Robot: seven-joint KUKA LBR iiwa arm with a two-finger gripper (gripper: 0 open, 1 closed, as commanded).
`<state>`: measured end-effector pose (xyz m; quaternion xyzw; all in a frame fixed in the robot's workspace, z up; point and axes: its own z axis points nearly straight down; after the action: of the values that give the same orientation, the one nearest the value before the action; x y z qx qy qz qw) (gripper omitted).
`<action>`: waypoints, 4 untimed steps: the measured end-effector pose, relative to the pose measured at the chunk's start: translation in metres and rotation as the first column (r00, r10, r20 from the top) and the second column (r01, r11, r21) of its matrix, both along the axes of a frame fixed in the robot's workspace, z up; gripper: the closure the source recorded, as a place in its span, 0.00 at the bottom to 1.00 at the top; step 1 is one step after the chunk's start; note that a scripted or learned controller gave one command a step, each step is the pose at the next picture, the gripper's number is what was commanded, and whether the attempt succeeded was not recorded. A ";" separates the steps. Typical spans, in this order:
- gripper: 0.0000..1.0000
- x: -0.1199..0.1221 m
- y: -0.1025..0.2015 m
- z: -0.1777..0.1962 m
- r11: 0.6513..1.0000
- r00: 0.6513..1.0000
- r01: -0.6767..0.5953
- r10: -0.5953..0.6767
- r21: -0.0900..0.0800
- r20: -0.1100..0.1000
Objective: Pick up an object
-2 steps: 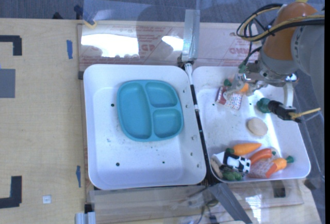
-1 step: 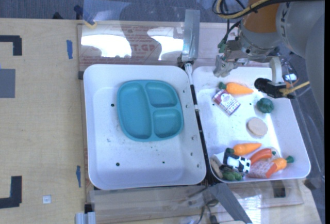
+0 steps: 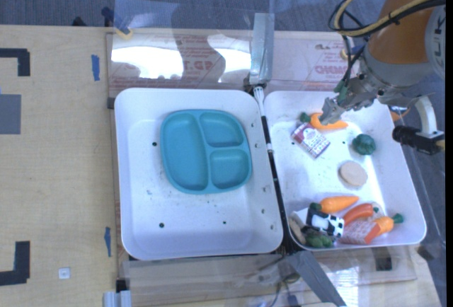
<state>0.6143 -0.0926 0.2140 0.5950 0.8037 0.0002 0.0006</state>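
Two shallow white bins sit side by side on a wooden bench. The left bin (image 3: 141, 221) holds a teal divided plate (image 3: 206, 150) at its centre. The right bin (image 3: 407, 189) holds toy food: a small printed packet (image 3: 311, 140) toward its far left, a toy carrot (image 3: 330, 124) just beyond it, a green broccoli piece (image 3: 364, 144), a tan round cookie (image 3: 353, 173), and a pile of carrots (image 3: 340, 204) with a black-and-white toy along the near edge. The gripper (image 3: 330, 114) hangs over the far carrot, touching or just above it; whether it pinches anything cannot be told.

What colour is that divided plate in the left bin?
Teal blue; the plate shows clearly in the camera view.
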 end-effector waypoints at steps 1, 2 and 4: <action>0.00 0.000 0.001 -0.001 1.000 1.000 -0.001 0.001 0.001 -0.002; 0.00 0.036 -0.027 -0.106 0.999 0.999 0.045 -0.045 -0.006 0.025; 0.00 0.055 -0.055 -0.051 0.971 0.971 -0.240 0.240 -0.005 0.008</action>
<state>0.6689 -0.1476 0.1627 0.4933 0.8698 0.0014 0.0052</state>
